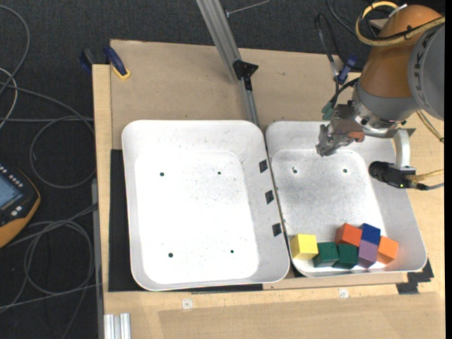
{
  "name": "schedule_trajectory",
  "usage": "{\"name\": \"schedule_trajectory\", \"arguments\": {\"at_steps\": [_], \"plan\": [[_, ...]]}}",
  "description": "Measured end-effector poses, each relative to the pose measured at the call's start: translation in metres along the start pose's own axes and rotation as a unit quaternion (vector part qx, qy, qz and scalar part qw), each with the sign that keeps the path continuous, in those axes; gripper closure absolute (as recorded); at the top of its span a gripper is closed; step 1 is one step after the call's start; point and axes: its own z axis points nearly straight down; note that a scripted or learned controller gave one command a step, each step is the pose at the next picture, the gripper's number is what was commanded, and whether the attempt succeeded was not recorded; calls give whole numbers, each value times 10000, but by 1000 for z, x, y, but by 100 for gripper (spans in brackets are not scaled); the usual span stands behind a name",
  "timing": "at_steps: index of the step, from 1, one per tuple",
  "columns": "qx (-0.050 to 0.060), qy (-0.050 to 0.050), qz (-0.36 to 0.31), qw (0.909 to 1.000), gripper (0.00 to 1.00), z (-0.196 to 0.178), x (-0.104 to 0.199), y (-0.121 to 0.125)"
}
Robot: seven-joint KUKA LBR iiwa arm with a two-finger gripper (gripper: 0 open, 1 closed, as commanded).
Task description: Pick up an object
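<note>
Camera view from above: gripper [329,145] poised over far end of right bin [395,210], finger state impossible to tell. Blocks [344,246] clustered untouched at near edge, well apart; pick not begun. Left bin [141,189] alongside on wooden bench [183,76]; cables [42,140] across dark floor.

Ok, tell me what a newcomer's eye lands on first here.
First, the cluster of coloured blocks bunched in the near corner of the right bin: yellow, green, orange, blue, purple. Next, the grey arm with its orange band reaching in from the right, its gripper hanging over that bin's far edge, well away from the blocks.
</note>
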Motion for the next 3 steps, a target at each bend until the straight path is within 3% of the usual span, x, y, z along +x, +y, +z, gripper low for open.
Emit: {"name": "schedule_trajectory", "arguments": {"at_steps": [1, 3], "plan": [[-5, -1, -4, 10000, 100, -55, 0, 2], [20, 13, -29, 10000, 100, -62, 107, 38]]}}
